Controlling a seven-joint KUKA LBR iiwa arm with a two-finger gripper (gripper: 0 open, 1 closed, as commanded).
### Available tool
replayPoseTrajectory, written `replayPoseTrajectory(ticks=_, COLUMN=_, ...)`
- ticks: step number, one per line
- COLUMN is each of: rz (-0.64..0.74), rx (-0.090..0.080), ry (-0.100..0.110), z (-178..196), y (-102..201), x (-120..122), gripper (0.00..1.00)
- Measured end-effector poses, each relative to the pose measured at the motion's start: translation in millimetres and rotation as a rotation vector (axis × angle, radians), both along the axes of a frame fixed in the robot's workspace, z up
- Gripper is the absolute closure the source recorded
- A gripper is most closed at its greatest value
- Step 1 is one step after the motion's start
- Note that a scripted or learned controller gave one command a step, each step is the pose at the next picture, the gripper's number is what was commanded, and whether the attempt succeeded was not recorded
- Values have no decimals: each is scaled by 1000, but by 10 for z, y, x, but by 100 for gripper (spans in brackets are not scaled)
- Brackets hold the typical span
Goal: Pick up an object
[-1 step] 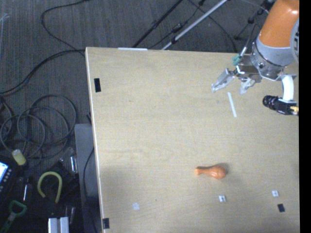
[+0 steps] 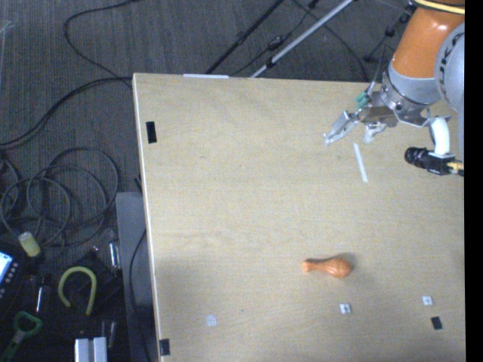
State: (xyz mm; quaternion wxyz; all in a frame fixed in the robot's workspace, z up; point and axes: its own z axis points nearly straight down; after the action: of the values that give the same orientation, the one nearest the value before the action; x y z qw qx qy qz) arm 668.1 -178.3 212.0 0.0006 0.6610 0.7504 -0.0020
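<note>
**Nothing picked yet: gripper well away from the orange object**

From my station I take the tan bench top (image 2: 226, 202) as my landmark. Off its left edge, on the dark floor, I count one loop of black cables (image 2: 60, 194), one small yellow-green hook-shaped item (image 2: 75, 285) and some clutter I can't identify. On the bench itself, working rightward, I count one black mark (image 2: 152, 132) near the upper left edge, then one orange object (image 2: 329, 266), pear-shaped and lying on its side in the bench's lower right part. That is the only graspable thing I can see. Above it, near the bench's upper right, lies one thin white stick (image 2: 360, 162), and just beside that hangs the gripper (image 2: 341, 130), its two fingers spread apart with nothing between them.

My judgement: the task is at its start. The approach, descent, closing and lift over the orange object are all left to do.
</note>
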Motion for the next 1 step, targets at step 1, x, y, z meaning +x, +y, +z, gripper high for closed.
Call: replayPoseTrajectory(ticks=1, rz=27, rx=0, ry=1, z=-729, y=-464, x=-5, gripper=0)
